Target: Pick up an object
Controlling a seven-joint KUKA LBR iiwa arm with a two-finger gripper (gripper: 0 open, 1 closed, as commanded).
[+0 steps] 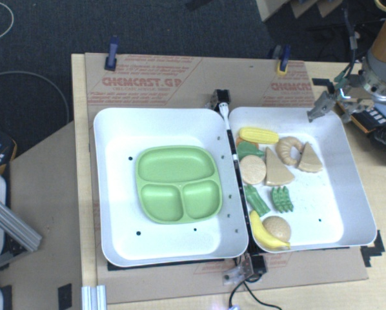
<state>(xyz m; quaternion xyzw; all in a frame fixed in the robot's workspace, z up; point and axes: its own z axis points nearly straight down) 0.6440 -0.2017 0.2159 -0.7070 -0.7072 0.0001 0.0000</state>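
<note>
The right bin (348, 173) holds several toy foods. A yellow corn cob (258, 135) lies at the top, with a pretzel-shaped piece (288, 148) and a tan wedge (310, 160) to its right. Below them are a round tan biscuit (252, 170), a tan slice (278, 173) and green vegetables (282, 199). A banana (264, 234) and a round tan bun (277, 227) sit near the front edge. My gripper (332, 107) hangs open over the bin's far right corner, apart from all the foods, with nothing between its fingers.
The left bin (115, 192) carries a green divided plate (178, 183). Blue and yellow clamps (111, 53) pin the cardboard sheet at the back. A black bracket (223, 99) sits between the bins. The arm (381, 70) comes in from the upper right.
</note>
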